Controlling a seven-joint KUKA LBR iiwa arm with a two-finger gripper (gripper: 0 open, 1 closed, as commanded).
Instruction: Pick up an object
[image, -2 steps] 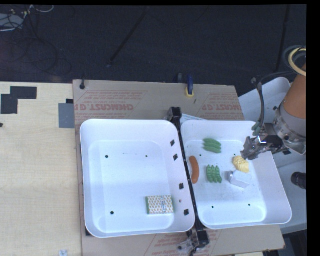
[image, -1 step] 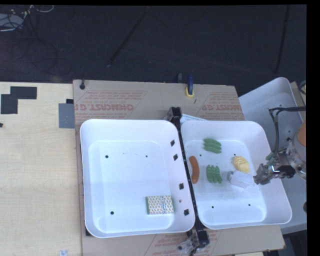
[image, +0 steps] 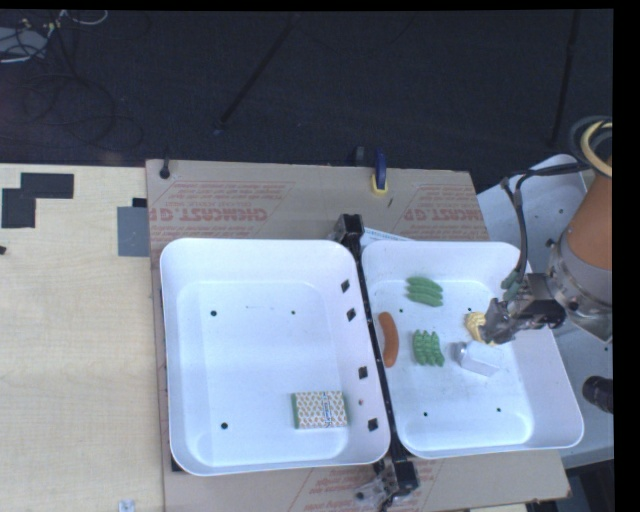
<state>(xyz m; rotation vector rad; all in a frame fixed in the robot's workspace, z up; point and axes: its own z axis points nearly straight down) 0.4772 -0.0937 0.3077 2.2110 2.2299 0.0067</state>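
The camera view shows the two-finger gripper (image: 497, 327) low in the right white bin (image: 540, 420), touching a small yellow object (image: 475, 323); I cannot tell its grip or the object's long axis.

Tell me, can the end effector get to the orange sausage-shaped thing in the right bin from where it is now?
Probably yes. The end effector sits over the same bin, and the orange piece lies uncovered by the divider, with only green pieces between.
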